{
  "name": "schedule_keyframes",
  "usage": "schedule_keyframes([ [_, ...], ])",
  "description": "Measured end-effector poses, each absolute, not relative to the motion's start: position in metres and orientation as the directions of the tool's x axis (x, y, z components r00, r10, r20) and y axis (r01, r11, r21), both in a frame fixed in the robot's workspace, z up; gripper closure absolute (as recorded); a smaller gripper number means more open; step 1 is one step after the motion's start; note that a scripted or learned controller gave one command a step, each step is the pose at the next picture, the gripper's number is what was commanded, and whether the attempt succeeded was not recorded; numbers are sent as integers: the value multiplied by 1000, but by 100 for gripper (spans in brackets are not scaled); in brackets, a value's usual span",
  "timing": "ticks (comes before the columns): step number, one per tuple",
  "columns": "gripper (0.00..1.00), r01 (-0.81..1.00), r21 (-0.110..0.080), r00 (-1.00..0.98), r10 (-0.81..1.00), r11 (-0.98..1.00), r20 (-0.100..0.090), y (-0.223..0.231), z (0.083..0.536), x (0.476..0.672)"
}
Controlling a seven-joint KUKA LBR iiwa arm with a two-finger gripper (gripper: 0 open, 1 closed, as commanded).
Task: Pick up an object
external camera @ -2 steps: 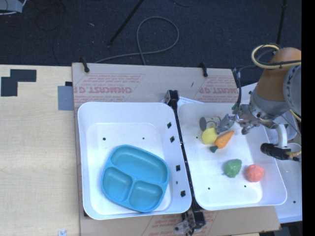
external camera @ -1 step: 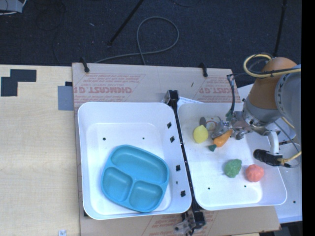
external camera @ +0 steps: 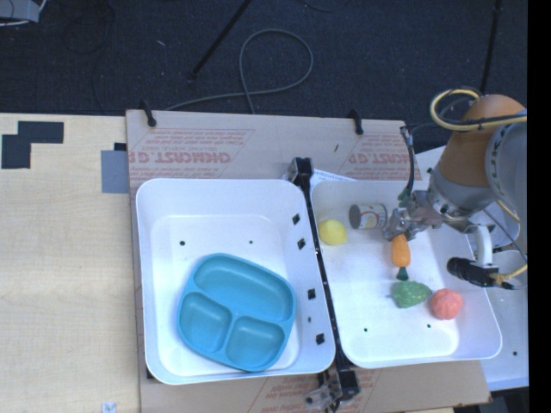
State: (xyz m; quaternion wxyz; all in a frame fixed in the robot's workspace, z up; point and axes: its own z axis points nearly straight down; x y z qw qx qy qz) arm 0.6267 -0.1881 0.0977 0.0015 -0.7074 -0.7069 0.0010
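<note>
Left bin [external camera: 164, 198]: a blue divided tray [external camera: 236, 311] lies toward its near edge, leaving bare floor along the far wall. Right bin [external camera: 482, 338], across the central divider [external camera: 310, 248]: a yellow ball [external camera: 333, 231] sits just beside the divider; a small can [external camera: 368, 218] lies farther in. The jaws [external camera: 403, 227] hang directly above a toy carrot [external camera: 401, 254]; whether they are spread or closed cannot be told. A green lump [external camera: 410, 294] and a pink ball [external camera: 446, 304] lie nearer the bin's front, close together, with open floor beyond them.
</note>
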Motion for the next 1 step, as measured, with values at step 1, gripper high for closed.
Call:
schedule_keyframes([
  [1,100,1000,2,2,1000,-2,-1,-197,148,630],
])
